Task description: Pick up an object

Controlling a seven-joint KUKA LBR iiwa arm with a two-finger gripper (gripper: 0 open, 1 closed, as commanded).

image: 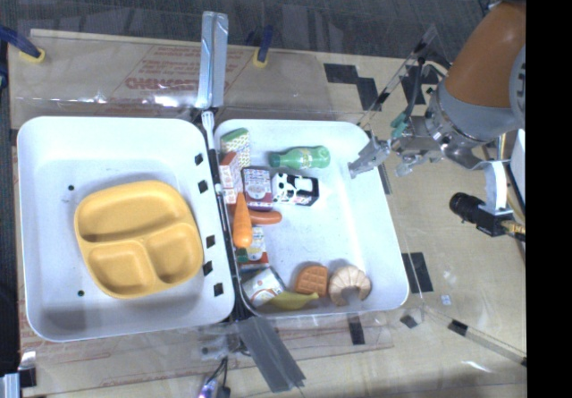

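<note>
The claw (pixel 368 157) hangs over the right rim of the right bin (pixel 380 235), its tip pointing left toward the toys. Its fingers are too small and blurred to tell whether they are spread or pressed together, and nothing shows between them. Just left of the claw lies a green bottle (pixel 300 157) on its side, apart from it. Further left and below sit a black-and-white cow (pixel 293 188), a small carton (pixel 256 186) and a carrot (pixel 242 221). Well below the claw, at the bin's near edge, lie a waffle (pixel 311 279), a croissant (pixel 348 283) and a banana (pixel 288 301). Far left of the claw, the left bin (pixel 54 298) holds a yellow tray (pixel 137 236). Both bins rest on the desk (pixel 474 298).
</note>
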